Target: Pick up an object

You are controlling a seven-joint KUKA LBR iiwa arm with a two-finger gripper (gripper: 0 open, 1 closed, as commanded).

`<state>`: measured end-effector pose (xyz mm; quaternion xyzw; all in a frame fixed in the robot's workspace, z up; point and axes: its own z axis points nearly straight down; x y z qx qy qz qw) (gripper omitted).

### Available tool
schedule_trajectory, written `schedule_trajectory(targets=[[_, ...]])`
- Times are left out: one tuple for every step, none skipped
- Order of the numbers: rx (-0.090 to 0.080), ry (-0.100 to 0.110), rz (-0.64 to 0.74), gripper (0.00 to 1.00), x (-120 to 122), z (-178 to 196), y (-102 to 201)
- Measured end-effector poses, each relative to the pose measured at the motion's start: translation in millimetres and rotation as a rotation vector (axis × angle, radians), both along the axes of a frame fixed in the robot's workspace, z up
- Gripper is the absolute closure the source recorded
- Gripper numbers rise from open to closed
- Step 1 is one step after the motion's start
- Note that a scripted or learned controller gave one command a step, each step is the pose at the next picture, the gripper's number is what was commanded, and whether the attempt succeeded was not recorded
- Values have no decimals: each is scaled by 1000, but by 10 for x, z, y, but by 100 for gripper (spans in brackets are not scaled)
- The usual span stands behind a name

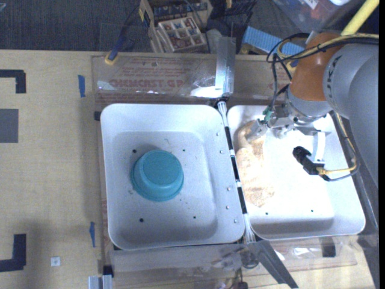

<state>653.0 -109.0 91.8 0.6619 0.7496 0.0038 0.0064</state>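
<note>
Over the right bin [346, 218], at its ten o'clock corner, I have the gripper [260, 127] low beside the tan object [254, 167], presumably for a grasp; jaw state I cannot tell. At nine o'clock, the blue bowl [157, 174] sits in the left bin [120, 125].

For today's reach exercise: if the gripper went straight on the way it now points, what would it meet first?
Probably the tan crumpled object in the right bin: the gripper points down just above its upper end. Depth is unclear.

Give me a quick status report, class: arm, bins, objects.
Gripper low over right bin, at tan object; grasp unclear. Teal bowl upside down in left bin, untouched. Nothing blocking.
</note>
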Motion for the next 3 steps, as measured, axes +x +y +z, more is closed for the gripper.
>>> schedule_trajectory(targets=[[2, 11, -110, 0, 146, 766, -473], [0, -1, -68, 0, 184, 24, 141], [3, 10, -292, 0, 142, 566, -794]])
